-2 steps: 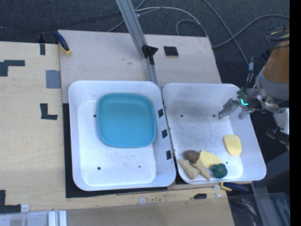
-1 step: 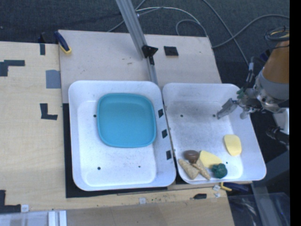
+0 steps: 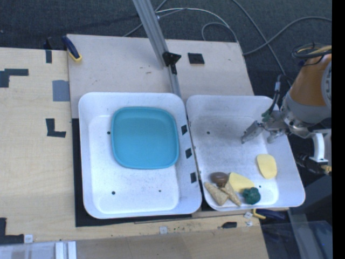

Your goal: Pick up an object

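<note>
Objects: a pale yellow oval soft-looking piece (image 3: 266,165) lies in the right bin near its right wall; near the bin's near edge sit a yellow wedge-shaped piece (image 3: 239,181), a small dark green knobbly lump (image 3: 251,196), a brown rounded lump (image 3: 219,178) and two tan stick-shaped pieces (image 3: 221,193), all crowded together, some touching.
Hand: the grey two-finger hand (image 3: 257,133) hangs over the middle-right of the right bin, its fingers spread apart with nothing between them, well apart from the crowded pieces and nearer to the pale yellow oval.
Arm: the grey arm with an orange band (image 3: 310,85) reaches in from the right, over the bin's right wall.
Right bin: a shallow white plastic bin (image 3: 215,112) with rounded corners, its floor speckled with dark scuffs.
Left bin: a matching shallow white plastic bin (image 3: 97,188), bearing a light blue rounded-square plate (image 3: 144,137), smooth and slightly glossy.
Surface: a pale wood-grain surface (image 3: 32,144) with grey and black tape patches, and a black mat under the bins.
Surroundings: a slanted silver metal rail (image 3: 153,28) crosses the far side, with grey cables (image 3: 226,15) looping over a dark carpeted floor (image 3: 64,7).
</note>
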Controlling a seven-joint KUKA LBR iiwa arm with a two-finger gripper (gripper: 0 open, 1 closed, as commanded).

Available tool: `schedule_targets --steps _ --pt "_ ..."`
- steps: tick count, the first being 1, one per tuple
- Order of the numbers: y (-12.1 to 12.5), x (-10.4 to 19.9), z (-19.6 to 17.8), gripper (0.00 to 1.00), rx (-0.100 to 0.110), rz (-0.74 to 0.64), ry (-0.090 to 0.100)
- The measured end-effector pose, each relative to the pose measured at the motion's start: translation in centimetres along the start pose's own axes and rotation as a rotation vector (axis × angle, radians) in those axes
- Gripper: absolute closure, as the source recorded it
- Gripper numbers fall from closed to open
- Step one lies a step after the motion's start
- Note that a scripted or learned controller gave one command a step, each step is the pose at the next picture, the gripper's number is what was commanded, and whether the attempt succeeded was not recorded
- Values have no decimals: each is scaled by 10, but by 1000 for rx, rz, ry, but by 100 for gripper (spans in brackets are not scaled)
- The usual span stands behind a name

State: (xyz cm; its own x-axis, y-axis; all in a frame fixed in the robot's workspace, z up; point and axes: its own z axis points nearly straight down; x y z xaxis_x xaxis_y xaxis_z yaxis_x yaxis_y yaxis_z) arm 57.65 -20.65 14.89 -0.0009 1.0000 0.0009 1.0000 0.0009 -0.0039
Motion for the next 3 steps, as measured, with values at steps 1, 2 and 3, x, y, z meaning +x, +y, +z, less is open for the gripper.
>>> schedule_targets --steps 1,2,3 --pt "-1 1 53 0 1 0 0" --pt "0 1 40 100 -3 0 -1" --pt "1 -1 -23 100 -9 0 -2"
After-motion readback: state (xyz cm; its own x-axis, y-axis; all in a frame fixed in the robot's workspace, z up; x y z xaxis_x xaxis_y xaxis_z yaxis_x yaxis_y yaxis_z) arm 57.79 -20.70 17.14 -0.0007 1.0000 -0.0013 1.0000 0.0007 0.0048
